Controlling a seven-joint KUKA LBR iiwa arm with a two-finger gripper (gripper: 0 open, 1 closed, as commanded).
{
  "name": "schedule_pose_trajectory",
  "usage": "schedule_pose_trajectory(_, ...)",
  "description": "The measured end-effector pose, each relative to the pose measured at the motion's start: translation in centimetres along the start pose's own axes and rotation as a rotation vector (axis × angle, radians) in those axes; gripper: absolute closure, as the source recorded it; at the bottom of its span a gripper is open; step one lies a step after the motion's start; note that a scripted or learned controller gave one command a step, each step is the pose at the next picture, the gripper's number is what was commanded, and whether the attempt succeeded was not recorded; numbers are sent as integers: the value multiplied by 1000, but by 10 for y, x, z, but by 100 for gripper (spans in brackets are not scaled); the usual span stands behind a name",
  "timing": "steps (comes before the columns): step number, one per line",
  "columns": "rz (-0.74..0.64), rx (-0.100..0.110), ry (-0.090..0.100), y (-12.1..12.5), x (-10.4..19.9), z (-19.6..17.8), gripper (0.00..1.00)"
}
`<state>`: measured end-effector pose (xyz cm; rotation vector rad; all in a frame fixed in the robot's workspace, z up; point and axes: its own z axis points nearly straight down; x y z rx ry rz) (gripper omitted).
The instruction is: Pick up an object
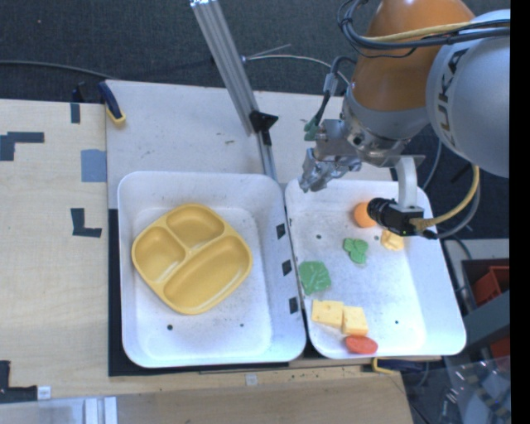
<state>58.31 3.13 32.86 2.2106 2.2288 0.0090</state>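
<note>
Hovering at the far rim of the right white bin (431,273), the end effector (319,175) carries nothing visible; its opening cannot be told. Candidate objects scatter below, nearest the small green leaf-shaped piece (356,249).

Left bin (141,331): white plastic is seen, matt, speckled with dark flecks.
Right bin (431,315): the same white matt plastic is shown, lightly scuffed.
Divided plate (192,257): yellow plastic is presented, smooth, with a soft sheen.
Cheese blocks (339,316): a smooth, dull yellow finish is noted.
Green leaf piece (314,277): a matt, slightly textured surface is seen.
Arm shell (480,83): grey, smooth, faintly glossy casing is shown.
Orange band (410,18): a glossy finish is caught, highlights included.
Gripper (319,175): bare grey metal is seen.
Bench top (41,248): pale wood-look surface, matt.
</note>
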Motion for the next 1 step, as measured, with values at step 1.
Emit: schedule_pose_trajectory(1,3,12,-2,3,50,46,100)
